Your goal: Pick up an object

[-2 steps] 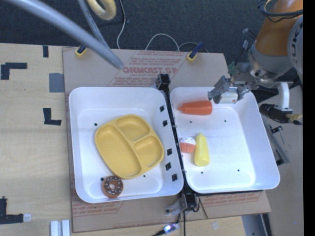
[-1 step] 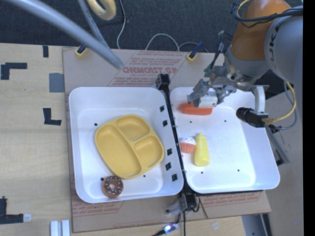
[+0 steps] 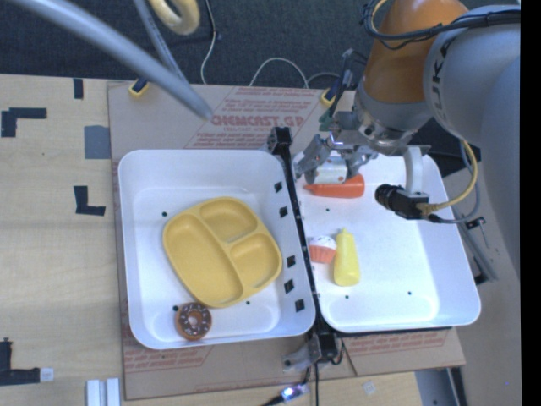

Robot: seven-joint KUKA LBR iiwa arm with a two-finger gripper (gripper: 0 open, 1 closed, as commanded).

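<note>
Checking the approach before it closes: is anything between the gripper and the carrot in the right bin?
Nothing visible. The gripper sits directly over the carrot at the right bin's far left corner; the yellow bottle lies nearer, apart.

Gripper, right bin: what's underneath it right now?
An orange carrot-like toy lies directly under the gripper. Its upper edge is covered, so contact can't be judged.
</note>
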